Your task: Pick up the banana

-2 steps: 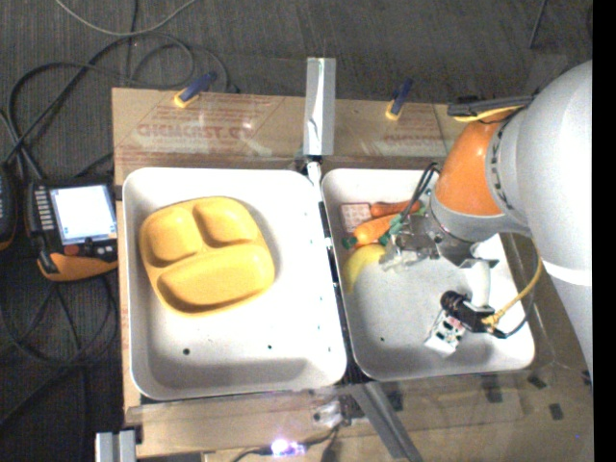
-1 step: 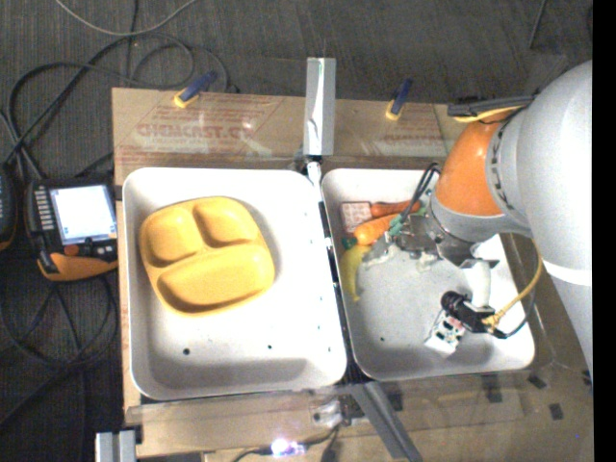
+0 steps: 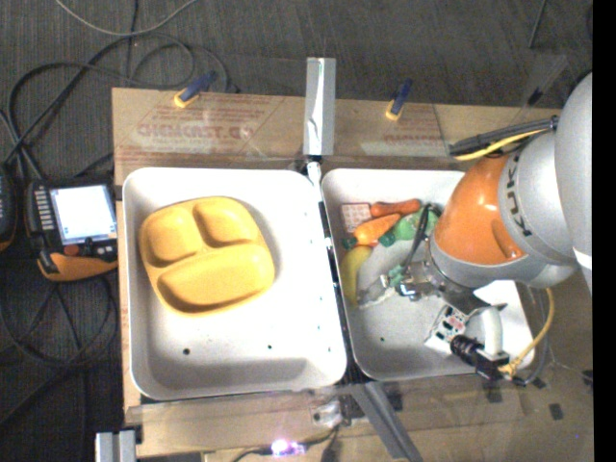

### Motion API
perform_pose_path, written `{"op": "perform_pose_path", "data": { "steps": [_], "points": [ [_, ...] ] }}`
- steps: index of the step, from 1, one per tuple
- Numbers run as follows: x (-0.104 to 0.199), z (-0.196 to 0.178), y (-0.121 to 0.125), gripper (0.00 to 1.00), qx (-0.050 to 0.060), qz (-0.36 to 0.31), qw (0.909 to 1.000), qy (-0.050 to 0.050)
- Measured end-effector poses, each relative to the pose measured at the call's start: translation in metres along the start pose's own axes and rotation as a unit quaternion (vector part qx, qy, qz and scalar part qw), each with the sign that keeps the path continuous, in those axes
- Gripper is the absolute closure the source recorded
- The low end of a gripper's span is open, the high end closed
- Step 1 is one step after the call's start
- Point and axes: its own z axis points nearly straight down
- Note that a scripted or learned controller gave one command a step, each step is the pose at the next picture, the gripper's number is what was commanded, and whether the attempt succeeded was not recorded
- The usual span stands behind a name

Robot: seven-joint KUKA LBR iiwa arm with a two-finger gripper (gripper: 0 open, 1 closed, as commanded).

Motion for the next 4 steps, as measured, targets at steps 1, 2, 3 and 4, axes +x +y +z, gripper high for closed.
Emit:
{"op": "perform_pose_path", "data": {
  "steps": [1,2,3,4],
  "points": [
    [-0.007,0.002,0.047,0.0,0.004,-0.09,0.996,0.002],
    [0.078,-0.092,0.046,0.0,0.009,-0.101,0.9949,0.003],
    [0.025,-0.092,0.031,0.0,0.009,-0.081,0.9966,0.003],
    [-0.015,-0.001,0.072,0.0,0.008,-0.078,0.9969,0.002]
  ]
}}
